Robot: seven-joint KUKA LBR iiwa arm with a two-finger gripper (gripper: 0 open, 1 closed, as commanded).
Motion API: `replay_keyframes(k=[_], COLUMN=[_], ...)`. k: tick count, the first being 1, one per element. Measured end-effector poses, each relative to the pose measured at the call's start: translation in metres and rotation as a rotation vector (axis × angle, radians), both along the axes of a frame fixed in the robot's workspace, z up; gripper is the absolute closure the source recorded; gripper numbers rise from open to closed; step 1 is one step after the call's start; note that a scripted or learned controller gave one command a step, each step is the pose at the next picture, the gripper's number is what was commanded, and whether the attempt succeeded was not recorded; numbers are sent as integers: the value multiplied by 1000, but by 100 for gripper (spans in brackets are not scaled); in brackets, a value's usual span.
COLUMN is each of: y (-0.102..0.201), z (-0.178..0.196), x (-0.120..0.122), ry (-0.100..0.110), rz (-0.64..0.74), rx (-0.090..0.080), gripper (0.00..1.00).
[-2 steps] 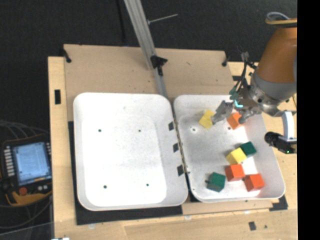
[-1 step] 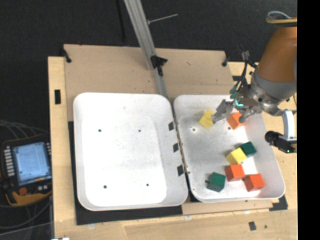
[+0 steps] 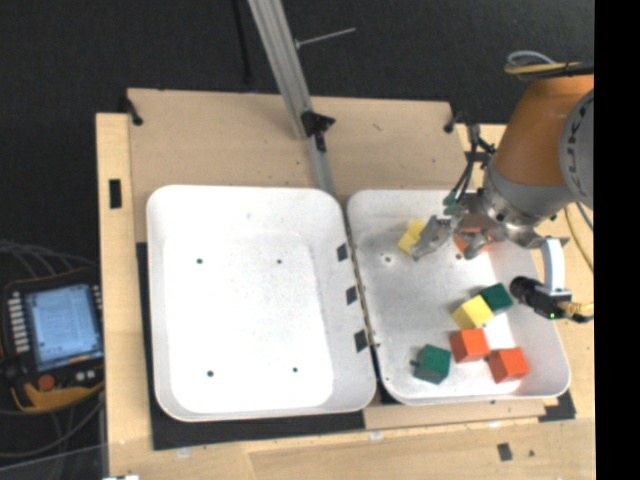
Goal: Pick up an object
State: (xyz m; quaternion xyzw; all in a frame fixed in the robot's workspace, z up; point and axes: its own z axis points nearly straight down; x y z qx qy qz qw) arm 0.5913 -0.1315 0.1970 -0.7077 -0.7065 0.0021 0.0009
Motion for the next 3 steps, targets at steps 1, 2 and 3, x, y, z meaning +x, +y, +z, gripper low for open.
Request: replay_keyframes(k=[1,2,3], y=[-2,-3,-4], z=[-43,-96,-81], x=[4,3,6], ry=[-1,0,-9], rz=[-1,-1,-7], rx=[0,0,2], gripper=[0,0,100])
